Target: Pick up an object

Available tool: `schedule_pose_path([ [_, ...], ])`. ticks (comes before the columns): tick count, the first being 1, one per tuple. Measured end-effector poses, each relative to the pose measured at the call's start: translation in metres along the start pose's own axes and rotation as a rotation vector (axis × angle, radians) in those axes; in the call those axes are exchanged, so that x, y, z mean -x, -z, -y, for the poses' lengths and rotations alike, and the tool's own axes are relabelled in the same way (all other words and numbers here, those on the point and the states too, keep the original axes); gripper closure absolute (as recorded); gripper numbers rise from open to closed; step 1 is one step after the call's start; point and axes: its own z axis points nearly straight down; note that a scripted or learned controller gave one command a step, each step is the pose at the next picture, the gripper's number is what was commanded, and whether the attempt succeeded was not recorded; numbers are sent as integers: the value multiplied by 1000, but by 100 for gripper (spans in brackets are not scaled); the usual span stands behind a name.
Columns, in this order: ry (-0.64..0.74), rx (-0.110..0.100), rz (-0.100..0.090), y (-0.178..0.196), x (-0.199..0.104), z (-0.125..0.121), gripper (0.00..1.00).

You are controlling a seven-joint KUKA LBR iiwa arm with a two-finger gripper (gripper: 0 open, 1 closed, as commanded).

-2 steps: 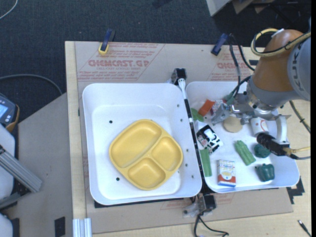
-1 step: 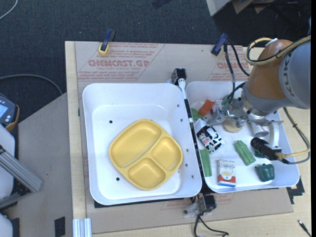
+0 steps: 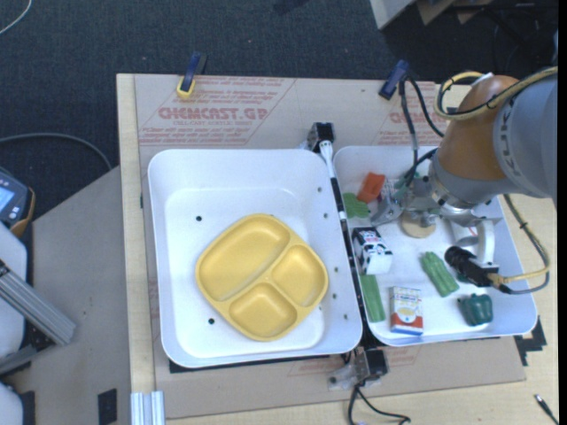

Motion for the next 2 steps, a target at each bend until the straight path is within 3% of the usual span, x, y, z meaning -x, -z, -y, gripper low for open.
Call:
schedule_pose_path([
  [1, 2, -8, 1, 7, -1, 3, 100],
  [2, 2, -18, -4, 56, 5, 9, 100],
])
